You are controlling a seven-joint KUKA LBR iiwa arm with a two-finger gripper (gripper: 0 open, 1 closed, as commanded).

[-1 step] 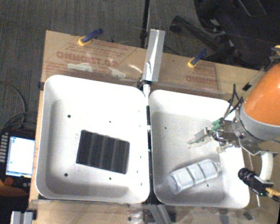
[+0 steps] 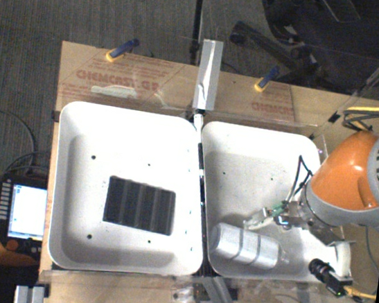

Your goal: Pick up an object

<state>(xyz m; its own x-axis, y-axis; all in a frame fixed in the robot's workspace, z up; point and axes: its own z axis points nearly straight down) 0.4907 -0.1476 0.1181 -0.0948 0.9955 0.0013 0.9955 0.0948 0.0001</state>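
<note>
A black ribbed rectangular block (image 2: 140, 205) lies flat in the middle of the left bin (image 2: 68, 165). The arm comes in from the right over the right bin (image 2: 245, 155), its orange band (image 2: 342, 183) above the bin's right side. The gripper (image 2: 232, 245) shows as a grey cylindrical body low over the front of the right bin, close to the front wall. A small pale, partly green thing (image 2: 264, 218) sits just behind the gripper body, by the wrist; I cannot tell whether it is touched.
A raised divider (image 2: 200, 177) separates the two bins. A metal post (image 2: 207, 73) and two clamps (image 2: 123, 49) stand on the board behind them. A handheld pendant (image 2: 17, 210) lies to the left of the bench.
</note>
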